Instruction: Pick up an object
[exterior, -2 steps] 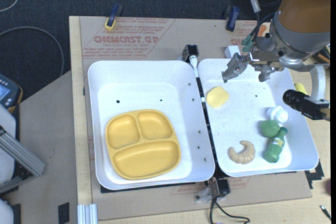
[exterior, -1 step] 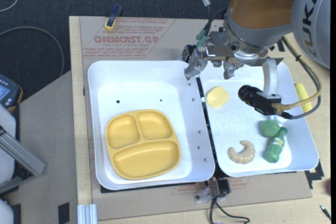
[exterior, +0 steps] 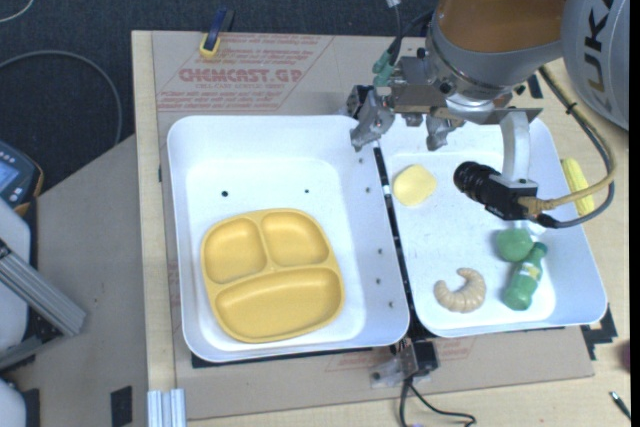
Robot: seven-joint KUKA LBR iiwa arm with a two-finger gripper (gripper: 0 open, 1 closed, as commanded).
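A pale wooden bench (exterior: 250,80) carries two shallow white bins side by side, their inner rims touching along the middle. The left bin (exterior: 195,155) sits squarely on the board and holds a yellow divided tray (exterior: 270,273). The right bin (exterior: 580,290) holds a pale yellow piece (exterior: 413,185), a tan curled shrimp-like toy (exterior: 461,290) and a green bottle (exterior: 523,277). Red printed lettering (exterior: 240,73) runs across the bare board behind the left bin, and a small blue-and-yellow clip (exterior: 213,34) lies at the bench's far edge.
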